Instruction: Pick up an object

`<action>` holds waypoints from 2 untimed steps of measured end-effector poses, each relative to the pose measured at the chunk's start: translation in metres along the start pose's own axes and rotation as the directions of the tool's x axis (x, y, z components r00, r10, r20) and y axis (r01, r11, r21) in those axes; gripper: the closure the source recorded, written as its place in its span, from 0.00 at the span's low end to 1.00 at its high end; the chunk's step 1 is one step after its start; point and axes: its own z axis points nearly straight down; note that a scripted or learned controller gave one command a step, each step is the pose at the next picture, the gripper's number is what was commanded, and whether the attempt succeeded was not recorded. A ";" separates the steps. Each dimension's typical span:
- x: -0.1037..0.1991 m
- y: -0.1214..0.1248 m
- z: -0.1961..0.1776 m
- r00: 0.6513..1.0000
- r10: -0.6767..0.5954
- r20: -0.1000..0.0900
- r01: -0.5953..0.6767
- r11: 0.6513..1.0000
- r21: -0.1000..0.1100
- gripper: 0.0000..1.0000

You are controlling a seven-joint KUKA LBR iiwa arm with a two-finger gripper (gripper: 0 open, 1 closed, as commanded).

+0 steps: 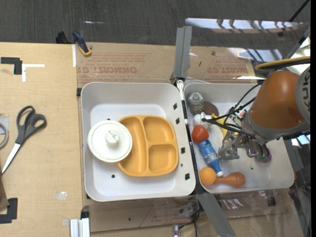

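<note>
We judged the blue bottle (209, 153) light, stiff and slippery, best pinched mid-body; we couldn't tell our gripper's (231, 149) state.

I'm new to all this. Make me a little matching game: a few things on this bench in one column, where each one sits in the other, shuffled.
Things:
1. scissors
2. yellow tray
3. blue bottle
4. white lid

Places:
A. right bin
B. on the wooden bench, outside the bins
C. left bin, overlapping the tray's left edge
D. left bin, across its middle

Pairs: 1-B, 2-D, 3-A, 4-C
</note>
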 end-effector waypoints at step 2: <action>-0.047 0.033 -0.104 0.918 0.397 0.000 -0.397 0.918 0.000 1.00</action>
